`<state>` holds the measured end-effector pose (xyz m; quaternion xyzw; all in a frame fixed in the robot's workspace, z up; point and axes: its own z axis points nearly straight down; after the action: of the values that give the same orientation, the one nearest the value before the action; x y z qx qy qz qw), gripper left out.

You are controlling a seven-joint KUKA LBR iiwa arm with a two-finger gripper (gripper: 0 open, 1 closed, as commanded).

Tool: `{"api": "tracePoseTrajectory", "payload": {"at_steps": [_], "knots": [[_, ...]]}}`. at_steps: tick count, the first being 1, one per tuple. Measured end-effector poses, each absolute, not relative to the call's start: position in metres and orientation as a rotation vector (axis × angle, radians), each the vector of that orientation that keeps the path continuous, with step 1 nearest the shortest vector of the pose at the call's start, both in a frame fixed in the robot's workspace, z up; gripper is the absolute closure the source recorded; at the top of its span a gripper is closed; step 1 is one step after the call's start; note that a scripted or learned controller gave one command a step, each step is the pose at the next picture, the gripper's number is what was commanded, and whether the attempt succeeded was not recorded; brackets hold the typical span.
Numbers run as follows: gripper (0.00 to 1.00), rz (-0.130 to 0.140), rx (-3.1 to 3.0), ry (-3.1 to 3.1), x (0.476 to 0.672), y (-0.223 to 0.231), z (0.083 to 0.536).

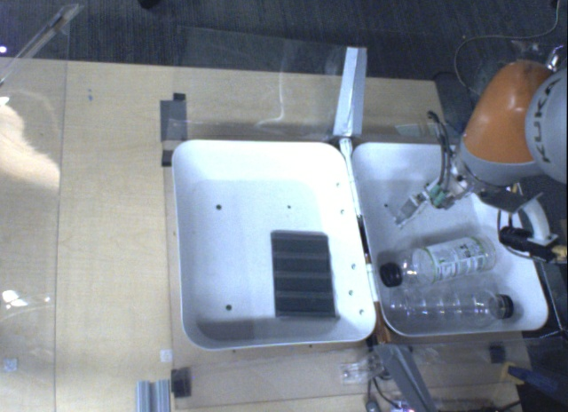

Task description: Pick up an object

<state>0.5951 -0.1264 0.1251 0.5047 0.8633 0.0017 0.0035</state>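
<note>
We can read only one piece of lettering with any confidence: on the grey casing of the arm (552, 126), at about three o'clock in the camera view, dark capital letters run vertically along the frame's edge and seem to give the start of the maker's name, "KU", with the rest cut off. The clear plastic bottle with the black cap (437, 262), lying in the right bin (390, 170) at about four o'clock, carries a pale label (454, 257) with greenish print, but we cannot make out any word or number on it.
</note>
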Motion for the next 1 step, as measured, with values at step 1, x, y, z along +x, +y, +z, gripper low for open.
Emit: {"api": "tracePoseTrajectory", "payload": {"at_steps": [1], "knots": [[0.00, 0.004, 1.363, 2.823, 0.5375, -0.1544, 0.1235]]}}
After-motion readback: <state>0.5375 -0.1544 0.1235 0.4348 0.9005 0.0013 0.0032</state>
